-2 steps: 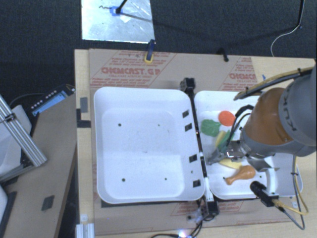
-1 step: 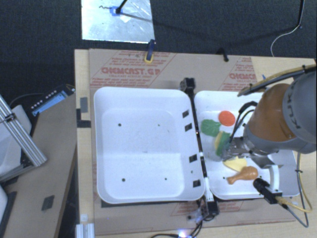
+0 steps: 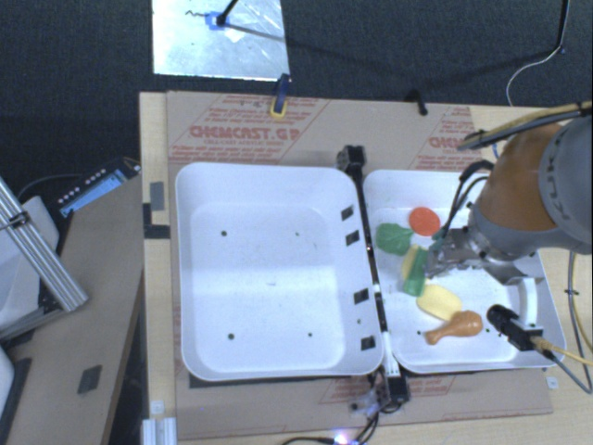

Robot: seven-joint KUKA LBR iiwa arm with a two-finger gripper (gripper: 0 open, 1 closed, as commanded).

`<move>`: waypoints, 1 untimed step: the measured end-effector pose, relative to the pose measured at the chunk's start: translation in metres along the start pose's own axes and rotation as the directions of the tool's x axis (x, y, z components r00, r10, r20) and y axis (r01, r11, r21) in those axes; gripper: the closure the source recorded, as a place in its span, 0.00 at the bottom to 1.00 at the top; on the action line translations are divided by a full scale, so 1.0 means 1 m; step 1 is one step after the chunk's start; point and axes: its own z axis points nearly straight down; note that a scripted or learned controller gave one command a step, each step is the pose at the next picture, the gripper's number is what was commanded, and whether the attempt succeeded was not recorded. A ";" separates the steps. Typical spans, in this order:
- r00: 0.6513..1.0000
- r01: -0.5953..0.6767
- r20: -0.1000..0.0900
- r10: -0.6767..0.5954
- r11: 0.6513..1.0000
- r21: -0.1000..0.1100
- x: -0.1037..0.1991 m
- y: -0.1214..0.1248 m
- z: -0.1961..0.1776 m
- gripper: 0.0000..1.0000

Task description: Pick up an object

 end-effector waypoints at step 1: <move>1.000 0.003 0.001 -0.003 1.000 -0.014 0.002 0.020 -0.176 1.00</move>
